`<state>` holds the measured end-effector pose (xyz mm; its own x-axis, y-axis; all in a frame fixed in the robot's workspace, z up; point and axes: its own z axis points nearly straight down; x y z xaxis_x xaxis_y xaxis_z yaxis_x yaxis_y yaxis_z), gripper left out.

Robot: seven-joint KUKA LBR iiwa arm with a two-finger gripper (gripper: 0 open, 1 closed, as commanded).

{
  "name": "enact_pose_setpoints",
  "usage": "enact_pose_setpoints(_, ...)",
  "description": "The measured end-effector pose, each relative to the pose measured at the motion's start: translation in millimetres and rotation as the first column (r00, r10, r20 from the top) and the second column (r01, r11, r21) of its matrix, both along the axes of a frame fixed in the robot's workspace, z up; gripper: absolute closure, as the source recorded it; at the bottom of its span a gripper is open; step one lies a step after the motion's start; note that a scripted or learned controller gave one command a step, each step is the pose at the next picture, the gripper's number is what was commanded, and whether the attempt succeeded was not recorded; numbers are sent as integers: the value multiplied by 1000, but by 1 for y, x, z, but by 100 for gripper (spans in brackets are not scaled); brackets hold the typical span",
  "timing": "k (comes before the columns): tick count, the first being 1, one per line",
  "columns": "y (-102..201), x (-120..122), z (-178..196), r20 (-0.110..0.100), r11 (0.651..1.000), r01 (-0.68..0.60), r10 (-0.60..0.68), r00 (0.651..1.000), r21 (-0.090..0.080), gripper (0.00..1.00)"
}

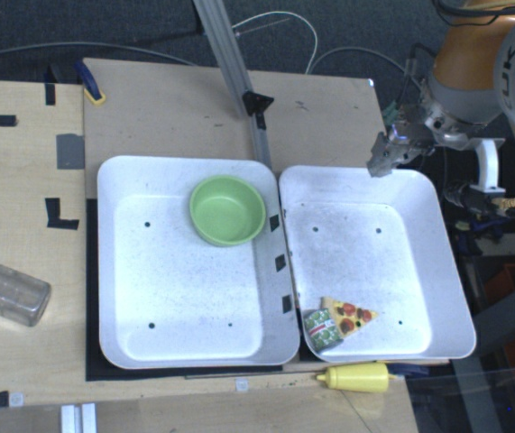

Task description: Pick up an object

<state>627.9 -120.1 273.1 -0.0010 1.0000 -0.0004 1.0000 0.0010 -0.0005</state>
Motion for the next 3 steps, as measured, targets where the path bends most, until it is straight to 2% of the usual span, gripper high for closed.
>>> enact_pose_setpoints(1, 46, -4, 0, 0, 1000, -4, 4, 1000, 1, 100)
enact_pose_setpoints(2, 108, -5, -5, -1, 1000, -6, 6, 1000, 2, 100)
enact_pose_setpoints(3, 160, -17, -6, -2, 1000, -6, 6, 1000, 2, 100)
